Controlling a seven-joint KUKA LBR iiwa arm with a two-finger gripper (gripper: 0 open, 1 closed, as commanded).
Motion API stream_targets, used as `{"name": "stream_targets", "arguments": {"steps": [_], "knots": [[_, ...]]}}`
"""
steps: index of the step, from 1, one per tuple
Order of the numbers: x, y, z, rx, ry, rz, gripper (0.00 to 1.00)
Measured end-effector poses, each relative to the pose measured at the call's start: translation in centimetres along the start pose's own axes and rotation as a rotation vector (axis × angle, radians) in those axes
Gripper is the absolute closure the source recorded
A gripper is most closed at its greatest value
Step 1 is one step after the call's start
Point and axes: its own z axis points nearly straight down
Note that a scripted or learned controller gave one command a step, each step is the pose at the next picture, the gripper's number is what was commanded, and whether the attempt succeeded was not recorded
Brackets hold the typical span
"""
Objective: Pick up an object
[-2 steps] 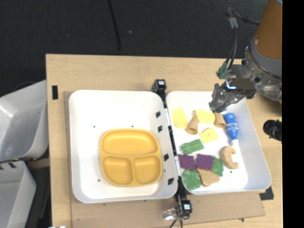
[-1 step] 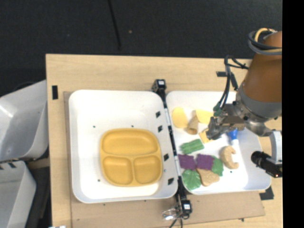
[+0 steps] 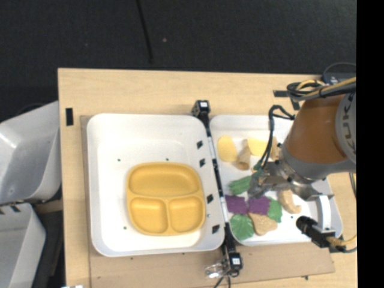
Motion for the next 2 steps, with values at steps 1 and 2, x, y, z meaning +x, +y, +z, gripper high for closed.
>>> {"name": "stream_targets", "arguments": {"steps": [1,2], "knots": [[7.8,0.3,-3.9,-0.017,0.003,-0.012,1.00],[8.4,0.2,-21.1,-0.035,0.001,-0.007,1.00]]}}
